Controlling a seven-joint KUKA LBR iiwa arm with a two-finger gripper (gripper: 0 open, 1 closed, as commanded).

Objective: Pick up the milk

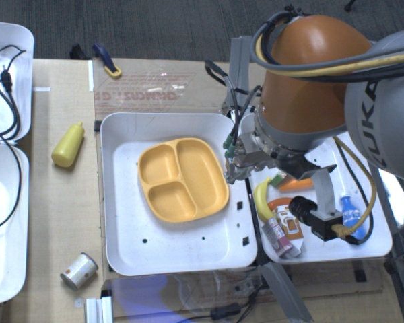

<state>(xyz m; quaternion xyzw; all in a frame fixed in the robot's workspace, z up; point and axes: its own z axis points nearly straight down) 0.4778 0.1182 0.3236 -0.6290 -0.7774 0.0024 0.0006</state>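
Arm (310, 79) reaches in from 3 o'clock, bulky orange wrist over right bin (380, 244). Gripper (239, 160) low at divide between bins. Left bin (121, 200): yellow divided plate (182, 179) at centre. Right bin: banana (261, 200), carrot (297, 184), blue bottle (349, 212), milk carton (289, 224) toward 6 o'clock edge.

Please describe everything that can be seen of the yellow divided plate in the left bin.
The yellow divided plate looks like matte plastic, a rounded rectangle with a raised rim and three compartments: two in the upper half, one long one along the lower side. It lies flat, right side up, turned at a slight angle, in the upper middle of the left white bin. All compartments hold nothing. It rests on the bin floor alone.
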